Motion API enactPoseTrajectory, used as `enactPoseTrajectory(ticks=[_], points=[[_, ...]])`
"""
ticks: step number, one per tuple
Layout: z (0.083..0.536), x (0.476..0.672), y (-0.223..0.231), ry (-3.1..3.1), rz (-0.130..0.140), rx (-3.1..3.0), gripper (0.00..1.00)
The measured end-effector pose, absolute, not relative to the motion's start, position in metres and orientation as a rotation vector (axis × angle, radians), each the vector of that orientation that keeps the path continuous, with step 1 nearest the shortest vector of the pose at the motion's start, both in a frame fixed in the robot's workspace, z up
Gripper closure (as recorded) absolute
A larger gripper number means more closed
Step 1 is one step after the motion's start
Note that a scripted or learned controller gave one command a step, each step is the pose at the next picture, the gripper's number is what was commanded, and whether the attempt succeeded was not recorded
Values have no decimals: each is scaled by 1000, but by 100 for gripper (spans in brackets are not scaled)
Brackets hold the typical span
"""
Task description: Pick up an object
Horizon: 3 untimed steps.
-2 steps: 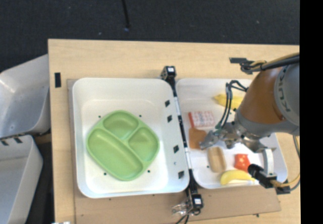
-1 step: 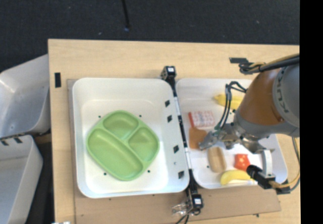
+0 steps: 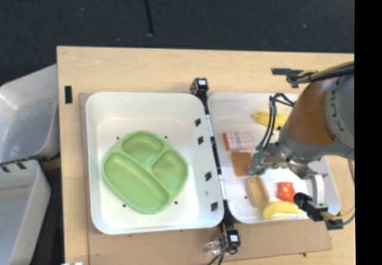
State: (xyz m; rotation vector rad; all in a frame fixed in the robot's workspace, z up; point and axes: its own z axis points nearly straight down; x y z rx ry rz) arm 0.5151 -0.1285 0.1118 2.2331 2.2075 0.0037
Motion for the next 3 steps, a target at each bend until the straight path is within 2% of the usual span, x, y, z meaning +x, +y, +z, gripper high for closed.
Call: enactPoseTrajectory(ticks=[1, 2, 3], points=[[162, 507, -131, 2210, 5, 2226, 100], [221, 513, -141, 2219, 6, 2213, 100], [251, 515, -142, 2222, 4, 2215, 100]])
